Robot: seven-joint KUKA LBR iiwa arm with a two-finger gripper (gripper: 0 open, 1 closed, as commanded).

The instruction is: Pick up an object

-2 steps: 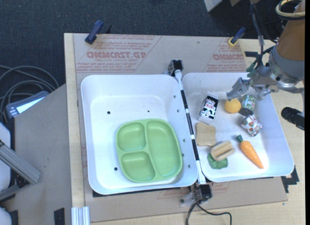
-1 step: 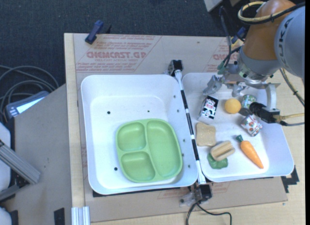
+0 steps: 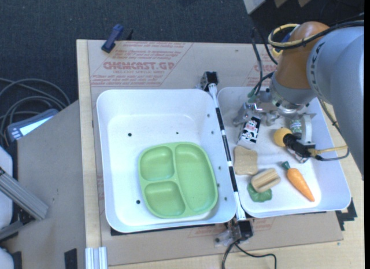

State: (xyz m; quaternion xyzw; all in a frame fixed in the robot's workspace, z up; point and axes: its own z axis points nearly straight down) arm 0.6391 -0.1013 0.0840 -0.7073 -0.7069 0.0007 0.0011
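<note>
My gripper [image 3: 252,115] is low over the far left part of the right bin [image 3: 335,195], the arm reaching in from the right. A small black-and-white carton [image 3: 250,131] sits right below the gripper, touching or nearly touching it. Nearer the front lie a tan bread slice [image 3: 245,161], a tan block [image 3: 265,179] resting on a green leafy piece [image 3: 258,195], and an orange carrot [image 3: 301,183]. A yellow rounded item [image 3: 281,137] is partly hidden beside the wrist.
The left bin [image 3: 115,123] holds a green divided plate [image 3: 176,179]. A black clamp [image 3: 210,79] sits at the far end of the ridge between the bins. A blue object [image 3: 112,38] lies on the cardboard behind the bins.
</note>
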